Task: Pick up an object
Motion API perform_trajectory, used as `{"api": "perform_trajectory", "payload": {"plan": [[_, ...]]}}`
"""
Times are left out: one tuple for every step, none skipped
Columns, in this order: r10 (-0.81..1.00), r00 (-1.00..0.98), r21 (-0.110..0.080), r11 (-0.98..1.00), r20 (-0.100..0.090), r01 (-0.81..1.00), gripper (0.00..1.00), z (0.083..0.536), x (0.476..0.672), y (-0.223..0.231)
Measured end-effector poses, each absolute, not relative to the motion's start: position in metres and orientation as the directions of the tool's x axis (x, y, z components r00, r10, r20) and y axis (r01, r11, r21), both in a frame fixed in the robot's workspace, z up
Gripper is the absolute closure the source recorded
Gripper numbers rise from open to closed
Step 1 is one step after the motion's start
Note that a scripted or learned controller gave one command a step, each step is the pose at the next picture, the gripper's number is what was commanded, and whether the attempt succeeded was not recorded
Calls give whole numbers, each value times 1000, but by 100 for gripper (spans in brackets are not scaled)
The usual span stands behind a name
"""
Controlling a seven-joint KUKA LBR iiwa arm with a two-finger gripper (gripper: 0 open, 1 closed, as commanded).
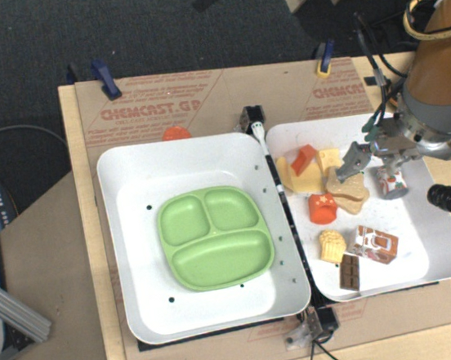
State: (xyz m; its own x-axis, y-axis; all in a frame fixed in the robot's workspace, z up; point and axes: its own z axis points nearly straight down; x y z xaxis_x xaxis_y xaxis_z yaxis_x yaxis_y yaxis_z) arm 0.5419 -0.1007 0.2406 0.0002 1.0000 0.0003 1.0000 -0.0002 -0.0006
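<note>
In the right bin, seven small items under the arm's jaws, grip state unclear.

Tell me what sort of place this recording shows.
Probably a robotics lab bench for grasping trials: two white bins clamped onto a cardboard-covered board, toy food pieces and a green divided plate as test objects, loose cables on dark carpet.

"CHEMCAST" on the cardboard sheet
</note>
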Motion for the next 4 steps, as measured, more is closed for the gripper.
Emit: {"api": "perform_trajectory", "payload": {"plan": [[1000,7,-16,-7,1,1000,0,89,520,-160],[1000,-6,9,6,-3,1000,0,87,596,-103],[1000,0,12,0,-4,1000,100,100,595,-106],[1000,10,3,-10,-5,1000,100,180,518,-191]]}}
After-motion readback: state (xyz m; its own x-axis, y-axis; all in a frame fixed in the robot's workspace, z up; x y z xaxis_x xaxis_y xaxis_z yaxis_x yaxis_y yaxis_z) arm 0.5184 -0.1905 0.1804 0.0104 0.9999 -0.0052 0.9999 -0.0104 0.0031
